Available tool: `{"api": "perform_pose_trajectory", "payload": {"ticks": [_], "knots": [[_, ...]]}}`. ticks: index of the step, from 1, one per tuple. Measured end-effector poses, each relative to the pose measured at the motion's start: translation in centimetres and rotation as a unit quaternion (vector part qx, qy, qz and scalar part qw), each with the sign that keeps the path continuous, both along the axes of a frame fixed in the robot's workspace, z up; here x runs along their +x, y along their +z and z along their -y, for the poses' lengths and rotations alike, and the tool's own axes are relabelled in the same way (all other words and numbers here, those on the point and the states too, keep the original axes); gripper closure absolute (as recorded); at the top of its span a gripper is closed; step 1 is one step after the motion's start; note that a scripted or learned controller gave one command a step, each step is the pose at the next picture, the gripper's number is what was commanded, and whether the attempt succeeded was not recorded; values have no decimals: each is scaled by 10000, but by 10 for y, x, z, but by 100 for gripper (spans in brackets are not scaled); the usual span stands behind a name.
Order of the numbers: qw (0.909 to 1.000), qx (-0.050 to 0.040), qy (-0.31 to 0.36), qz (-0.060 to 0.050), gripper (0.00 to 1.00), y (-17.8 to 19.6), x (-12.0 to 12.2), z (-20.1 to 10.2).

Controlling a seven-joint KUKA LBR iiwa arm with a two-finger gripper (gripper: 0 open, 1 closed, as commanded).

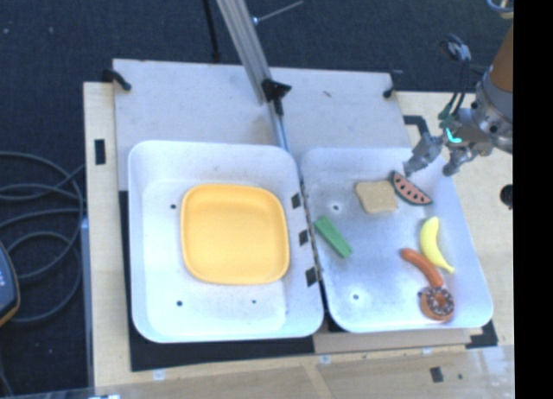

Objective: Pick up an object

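The end effector hangs at the right of the frame, over the upper right corner of the right bin, its two fingers spread apart with nothing between them. Just below and to the left of it lies the watermelon slice, touching or nearly touching the tan bread piece. The slice looks the handiest target: to take it well, the arm would probably need to drop straight down with the fingers straddling its narrow width, clear of the bread and the bin wall. Lower in the same bin lie a banana, a sausage and a doughnut, well apart from the fingers, and a green block lies near the left wall. The left bin holds a yellow plate.
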State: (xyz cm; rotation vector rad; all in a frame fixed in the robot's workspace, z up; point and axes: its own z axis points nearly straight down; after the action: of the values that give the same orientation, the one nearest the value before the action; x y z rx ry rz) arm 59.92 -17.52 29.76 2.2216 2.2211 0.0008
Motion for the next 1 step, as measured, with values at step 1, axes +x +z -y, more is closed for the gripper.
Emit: {"api": "perform_pose_trajectory", "payload": {"ticks": [1], "knots": [[10000, 0, 0, -1, 0, 0, 0, 0]]}}
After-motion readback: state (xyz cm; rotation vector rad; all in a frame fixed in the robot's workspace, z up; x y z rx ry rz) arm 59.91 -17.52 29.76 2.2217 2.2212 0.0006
